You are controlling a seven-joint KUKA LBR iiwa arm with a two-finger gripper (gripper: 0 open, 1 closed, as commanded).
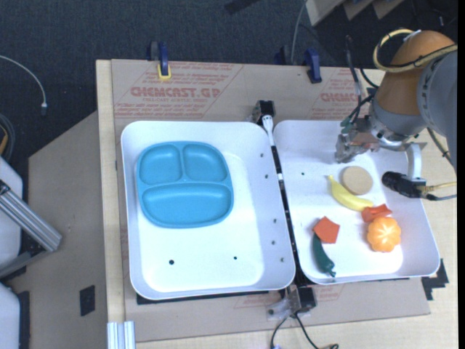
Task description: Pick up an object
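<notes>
Two white bins [280,195] sit side by side on the brown tabletop [218,86], dark carpet [109,20] beyond. Fingers [350,145] state: cannot tell.

Arm [429,78]: smooth grey housing, rounded orange band above the wrist. Yellow-and-dark cable loops over the top; thin black wires run down the side to a small metallic gripper [354,145] of dull grey hardware. A black cylindrical part sticks out beside a pale bracket.
</notes>
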